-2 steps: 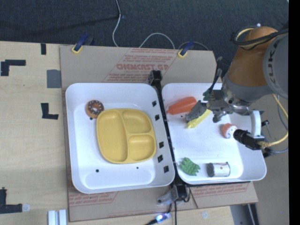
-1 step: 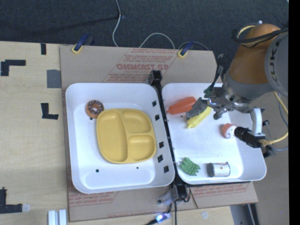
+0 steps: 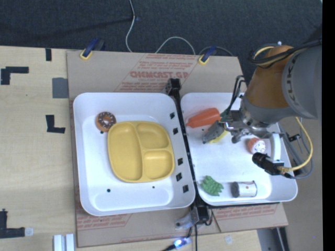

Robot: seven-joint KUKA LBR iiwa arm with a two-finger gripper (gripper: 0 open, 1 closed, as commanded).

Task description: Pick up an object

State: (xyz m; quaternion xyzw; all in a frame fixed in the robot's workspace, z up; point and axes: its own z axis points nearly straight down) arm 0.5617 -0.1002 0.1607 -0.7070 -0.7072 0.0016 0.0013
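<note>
The hand (image 3: pixel 217 135) hung low in the right bin (image 3: pixel 272 195), beside a carrot (image 3: pixel 203 117); I couldn't tell its grip. A donut (image 3: pixel 105 121) lay left.

In the left bin (image 3: pixel 84 140): a divided plate (image 3: pixel 140 151) at centre, a doughnut (image 3: pixel 105 121) just beside its far-left corner; in the right bin (image 3: pixel 282 195): a carrot (image 3: pixel 202 117) far-left, a leafy piece (image 3: pixel 212 185) and a can (image 3: pixel 244 189) near front.
</note>
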